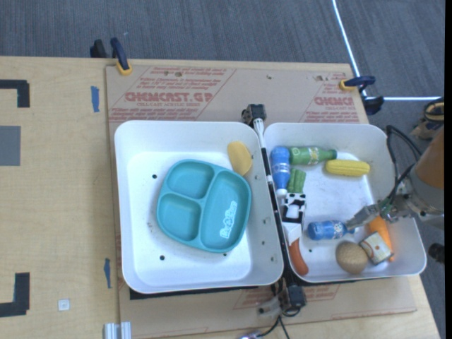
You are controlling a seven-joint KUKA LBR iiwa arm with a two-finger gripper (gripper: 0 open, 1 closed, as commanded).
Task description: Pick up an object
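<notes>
My gripper (369, 216) hangs low in the right bin (401, 162), reaching in from the right edge. It is just right of a small blue bottle (325, 229) lying on its side and just above an orange carrot (380, 229). A brown potato-like ball (351, 256) and an orange and white piece (378, 249) lie below it. Farther off are a yellow corn cob (347, 167), a green bottle (311, 155), a larger blue bottle (280, 167), a green piece (296, 181), a black and white cube (294, 207) and a red pepper (299, 258). I see nothing lifted.
The left bin (134, 189) holds a teal divided plate (203, 205) and a yellow fruit (240, 157) at its back right corner. The two bins touch along a shared wall (267, 189). Clamps (121, 56) and cables (395, 143) sit around the cardboard base.
</notes>
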